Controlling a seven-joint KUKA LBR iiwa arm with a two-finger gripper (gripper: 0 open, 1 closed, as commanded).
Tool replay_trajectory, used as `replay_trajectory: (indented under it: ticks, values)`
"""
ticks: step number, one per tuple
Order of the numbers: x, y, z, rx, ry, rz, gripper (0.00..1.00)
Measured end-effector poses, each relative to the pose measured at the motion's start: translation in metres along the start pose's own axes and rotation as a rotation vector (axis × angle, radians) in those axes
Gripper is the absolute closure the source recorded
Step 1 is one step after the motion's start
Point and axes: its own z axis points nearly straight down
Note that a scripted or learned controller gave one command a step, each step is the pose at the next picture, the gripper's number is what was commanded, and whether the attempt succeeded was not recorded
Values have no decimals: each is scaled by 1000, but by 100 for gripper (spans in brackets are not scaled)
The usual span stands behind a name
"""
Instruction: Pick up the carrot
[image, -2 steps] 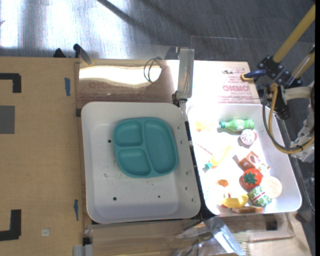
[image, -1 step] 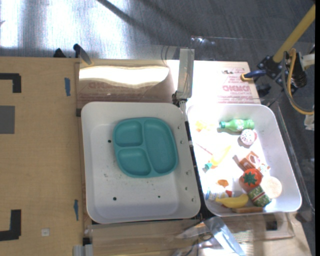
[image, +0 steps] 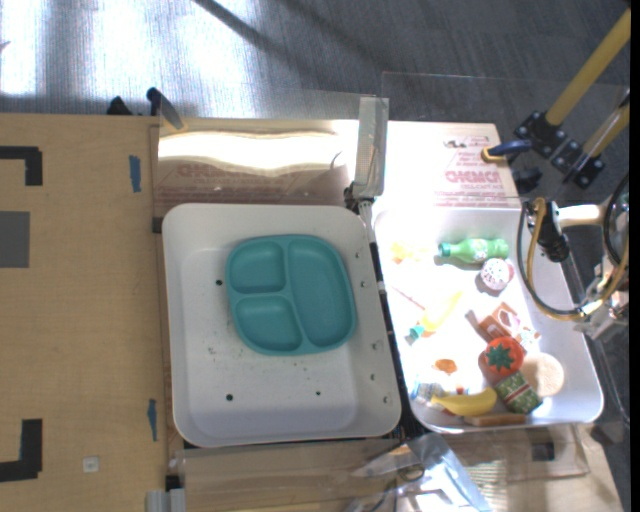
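The carrot (image: 445, 366), a small orange piece, lies in the right bin (image: 590, 400) at 7 o'clock of the bin's centre. A banana (image: 467, 402) lies at its 5 o'clock and a red tomato (image: 502, 357) at its 3 o'clock. The arm (image: 612, 300) stands at the bin's 3 o'clock edge. Hand state: cannot be determined.

A teal divided plate (image: 291, 293) lies in the left white bin (image: 200, 400), near its middle. The right bin (image: 585, 395) is crowded — a green bottle (image: 473, 249) on its side near the far end, a round pink-speckled piece (image: 495, 274) just beside it, a red tomato (image: 502, 355) lower down, and a yellow banana (image: 466, 402) along the near wall. A pale round thing (image: 545, 373) sits beside the tomato. Cardboard (image: 70, 300) covers the bench to the left.
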Motion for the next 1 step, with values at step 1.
replay_trajectory:
  ticks: [1]
  values:
    - [70,-21,8,0,12,-52,100]
